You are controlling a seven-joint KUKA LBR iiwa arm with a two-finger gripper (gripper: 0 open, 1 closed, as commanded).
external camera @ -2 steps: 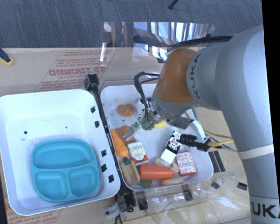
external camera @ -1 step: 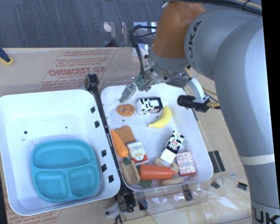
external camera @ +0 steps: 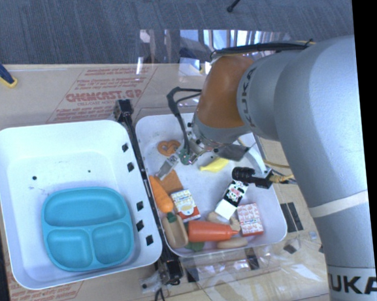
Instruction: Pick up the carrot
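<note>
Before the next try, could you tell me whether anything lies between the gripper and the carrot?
Nothing covers the carrot by the right bin's left wall; a tan piece lies against it on the gripper's side.

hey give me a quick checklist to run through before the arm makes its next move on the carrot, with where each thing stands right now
1. Carrot located: ok. It lies along the left wall of the right bin.
2. Tool over the carrot: not ok. It sits up and to the right of it, near the cookie.
3. Tool free of load: cannot tell, its tip is too small to read.
4. Room around the carrot: not ok. The small carton lies close on its right, the bin wall on its left.
5. No mix-up: not ok. A second orange vegetable lies near the bin's front.
6. Left bin: ok. The blue tray is away from the work.
</note>
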